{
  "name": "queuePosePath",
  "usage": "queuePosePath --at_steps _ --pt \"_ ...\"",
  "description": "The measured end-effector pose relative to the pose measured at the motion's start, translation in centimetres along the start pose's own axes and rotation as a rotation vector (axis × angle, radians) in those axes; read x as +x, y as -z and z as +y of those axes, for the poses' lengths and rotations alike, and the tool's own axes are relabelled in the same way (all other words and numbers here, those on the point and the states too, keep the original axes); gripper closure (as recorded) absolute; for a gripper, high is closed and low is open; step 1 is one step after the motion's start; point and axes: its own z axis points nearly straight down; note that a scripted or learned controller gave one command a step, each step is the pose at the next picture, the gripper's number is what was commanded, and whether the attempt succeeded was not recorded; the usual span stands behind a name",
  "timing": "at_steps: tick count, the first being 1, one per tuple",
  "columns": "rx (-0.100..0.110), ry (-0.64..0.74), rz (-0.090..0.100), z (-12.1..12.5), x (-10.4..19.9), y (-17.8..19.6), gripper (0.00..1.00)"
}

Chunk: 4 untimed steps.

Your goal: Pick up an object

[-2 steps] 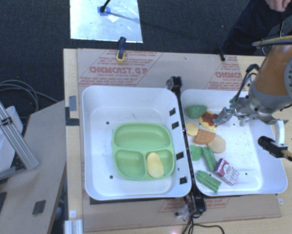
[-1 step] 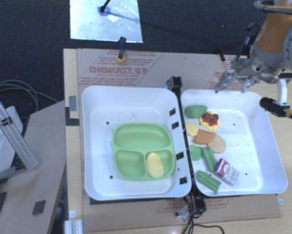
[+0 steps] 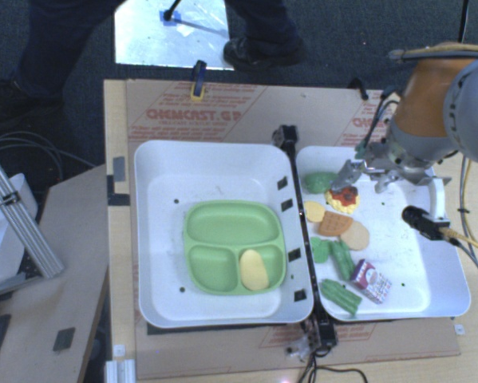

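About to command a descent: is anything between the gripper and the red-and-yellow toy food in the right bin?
Nothing visible. The gripper hangs right over the red-and-yellow toy, no object between them. Close neighbours: a green piece to its left and a brown cracker just below it.

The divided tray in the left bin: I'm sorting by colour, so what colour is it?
Light green; the divided tray shows clearly in the camera view, with a yellow item in one compartment.

Brightness: even and fairly bright over both white bins (image 3: 223, 154).
Glare: a shiny sheet (image 3: 171, 22) on the floor was washed out pale.
Shadows: soft and faint under the toy food.
Sharpness: slightly soft and grainy throughout; the arm (image 3: 442, 94) looked blurred.
Surroundings: the carpet was dim.
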Motion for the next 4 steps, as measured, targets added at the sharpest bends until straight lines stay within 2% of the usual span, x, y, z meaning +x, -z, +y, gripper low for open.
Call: queuePosePath --at_steps 1,2,3,4 --pt "-0.009 -0.004 -0.002 1.0 -3.7 -8.0 0.00" --pt "0.001 -0.007 -0.012 2.7 -2.1 -7.3 0.00" --pt "-0.001 0.000 -0.011 2.9 -1.8 -6.2 1.00" --pt "-0.012 0.009 0.001 -4.1 6.4 2.7 1.00"
